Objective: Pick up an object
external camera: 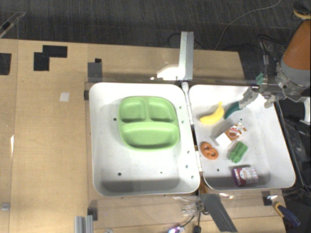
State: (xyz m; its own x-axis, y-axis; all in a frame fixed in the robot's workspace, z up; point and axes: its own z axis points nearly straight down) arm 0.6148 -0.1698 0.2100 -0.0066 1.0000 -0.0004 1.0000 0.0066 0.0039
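The hand (pixel 258 97) hangs over the right bin (pixel 284 144) at its far edge, fingers spread and holding nothing. The banana (pixel 214 114) lies near; better to descend straight over its middle before closing.

At the frame's right edge you see the arm (pixel 297 64): a rounded orange band over grey metal, with pale silver wrist hardware and what looks like a small teal fitting.
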